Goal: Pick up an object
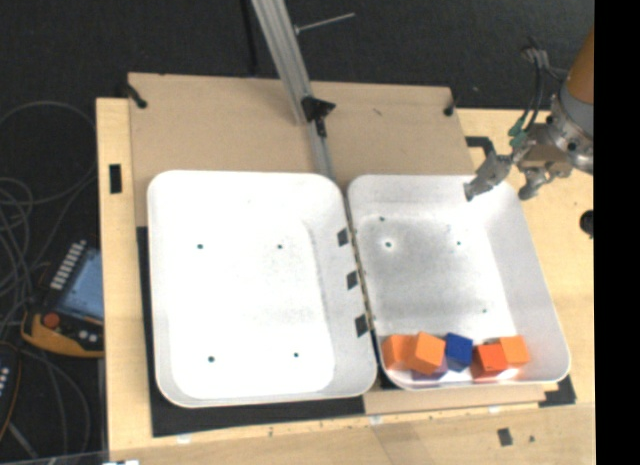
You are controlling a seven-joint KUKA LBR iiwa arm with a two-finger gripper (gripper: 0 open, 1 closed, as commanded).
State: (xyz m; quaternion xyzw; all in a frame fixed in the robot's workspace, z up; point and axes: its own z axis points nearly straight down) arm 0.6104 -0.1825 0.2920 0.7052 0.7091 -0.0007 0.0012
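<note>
Along the near edge of the right bin [450, 253] lie an orange block [414, 351], a blue block [458, 349] and a second orange block [498, 355], packed close in a row. My gripper [507, 180] hangs open over the bin's far right corner, well away from the blocks. Nothing sits between its two fingers [483, 177], which are spread apart.
The left bin [245, 283] lies beside the right one, joined by small dark clips. A slanted metal rail [285, 48] rises behind the bins. Cables and a handheld pendant [70, 298] lie off the bench at the left.
</note>
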